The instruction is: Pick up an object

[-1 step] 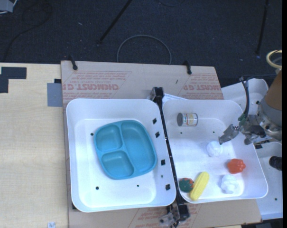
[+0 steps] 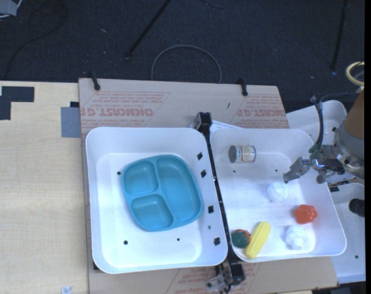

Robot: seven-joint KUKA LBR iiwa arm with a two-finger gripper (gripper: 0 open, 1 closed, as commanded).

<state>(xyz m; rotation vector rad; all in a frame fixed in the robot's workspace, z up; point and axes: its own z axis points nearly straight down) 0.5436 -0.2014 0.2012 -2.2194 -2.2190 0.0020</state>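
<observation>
While the bench (image 2: 32,195) lies pale at the left, two white bins are seen side by side upon it. Within the left bin (image 2: 105,164) a blue divided tray (image 2: 162,192) is set, with bare floor around it. Open floor is left across the middle of the right bin (image 2: 265,143). Cut off at the right edge, the arm (image 2: 355,127) is seen above that bin's right rim, and its jaws (image 2: 308,167) are spread, nothing between them. A yellow corn cob (image 2: 258,239) is laid by the near wall, long axis tilted up to the right, touching a green ball (image 2: 239,238). A small jar (image 2: 242,154) lies on its side, pointing left-right. An orange pepper (image 2: 305,214) and two white lumps (image 2: 277,192) are hard to make out.
</observation>
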